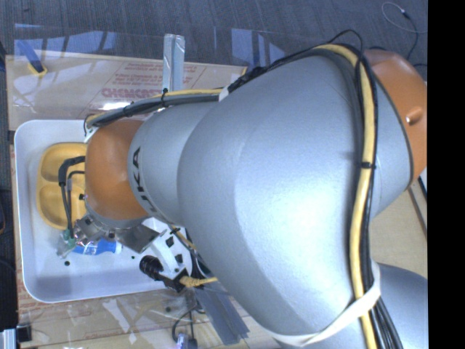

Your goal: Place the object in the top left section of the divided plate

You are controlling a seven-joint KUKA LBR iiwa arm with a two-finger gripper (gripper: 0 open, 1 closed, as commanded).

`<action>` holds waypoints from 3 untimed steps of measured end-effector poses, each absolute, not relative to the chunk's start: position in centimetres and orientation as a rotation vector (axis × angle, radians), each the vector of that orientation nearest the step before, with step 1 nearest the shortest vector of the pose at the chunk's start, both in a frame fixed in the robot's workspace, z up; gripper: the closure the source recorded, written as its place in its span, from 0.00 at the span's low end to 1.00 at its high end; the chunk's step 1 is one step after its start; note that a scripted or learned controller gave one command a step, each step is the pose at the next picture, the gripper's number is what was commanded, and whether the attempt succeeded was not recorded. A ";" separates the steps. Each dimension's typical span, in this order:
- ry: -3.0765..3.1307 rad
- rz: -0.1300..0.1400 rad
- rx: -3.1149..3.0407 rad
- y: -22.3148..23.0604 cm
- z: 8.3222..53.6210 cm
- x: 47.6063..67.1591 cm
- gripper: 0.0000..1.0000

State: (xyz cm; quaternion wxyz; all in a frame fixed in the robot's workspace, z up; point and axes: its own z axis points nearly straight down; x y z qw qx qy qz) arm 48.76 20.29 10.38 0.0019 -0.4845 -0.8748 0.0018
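A yellow divided plate (57, 184) lies at the left end of the left white bin (29, 217); the arm covers its right part. The grey arm with its orange band (109, 173) reaches far over this bin and hides most of it. The gripper (76, 242) hangs just below the plate's near edge, close to the bin floor. A small blue piece (102, 248) with green bits beside it shows at the gripper's tip. I cannot tell whether it is a held object or part of the tool.
The arm's big grey body (290, 195) blocks the middle and right of the view, including the second bin. A cardboard sheet (138, 78) with an upright grey post (174, 60) lies behind the bin. Black and yellow cables (363, 122) run along the arm.
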 end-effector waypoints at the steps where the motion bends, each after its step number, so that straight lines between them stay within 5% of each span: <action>1: -2.752 0.011 -1.515 20.1 11.1 48.8 1.00; 2: -2.817 0.007 -1.379 20.3 20.9 53.6 1.00; 3: -2.818 0.004 -1.380 20.3 21.0 53.7 0.00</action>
